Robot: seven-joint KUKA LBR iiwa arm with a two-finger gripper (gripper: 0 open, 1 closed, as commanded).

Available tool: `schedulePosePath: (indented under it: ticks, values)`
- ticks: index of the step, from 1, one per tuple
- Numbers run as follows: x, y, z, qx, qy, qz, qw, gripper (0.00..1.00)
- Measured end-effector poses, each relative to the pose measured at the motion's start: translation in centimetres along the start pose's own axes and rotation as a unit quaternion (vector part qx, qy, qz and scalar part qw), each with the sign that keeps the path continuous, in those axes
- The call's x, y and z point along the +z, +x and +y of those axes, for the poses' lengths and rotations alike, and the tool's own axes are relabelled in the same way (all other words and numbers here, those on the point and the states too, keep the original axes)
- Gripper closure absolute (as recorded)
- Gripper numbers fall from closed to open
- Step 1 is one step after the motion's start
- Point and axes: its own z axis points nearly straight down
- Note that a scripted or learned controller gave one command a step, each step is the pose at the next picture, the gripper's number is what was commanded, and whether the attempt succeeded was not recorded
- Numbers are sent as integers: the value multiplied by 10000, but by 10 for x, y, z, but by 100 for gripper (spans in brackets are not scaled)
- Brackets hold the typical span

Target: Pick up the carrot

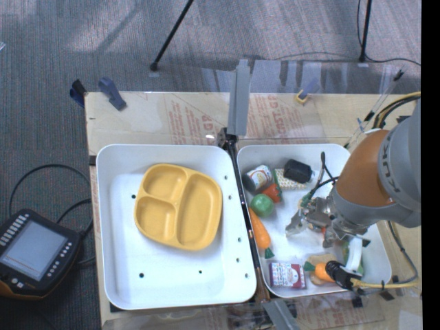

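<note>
Carrot (259, 230) in right bin (330, 148), left side

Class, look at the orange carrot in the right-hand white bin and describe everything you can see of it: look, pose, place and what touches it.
The long orange carrot looks like smooth plastic, tapering along its length. It lies flat on the floor of the right white bin, close beside the bin's left wall and running roughly along it. Its upper end meets the round green fruit; its lower end points toward the small red-and-white carton. The two-finger gripper hangs to its right, apart from it.
</note>
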Motion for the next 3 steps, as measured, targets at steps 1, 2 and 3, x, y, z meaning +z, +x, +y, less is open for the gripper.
schedulePosePath:
  ticks: [1,2,3]
  values:
    - [-53,-41,12,-693,-25,1,9976,0]
    - [-14,-55,-6,-786,-64,58,9969,0]
    - [1,-16,65,-1040,-16,1,9946,0]
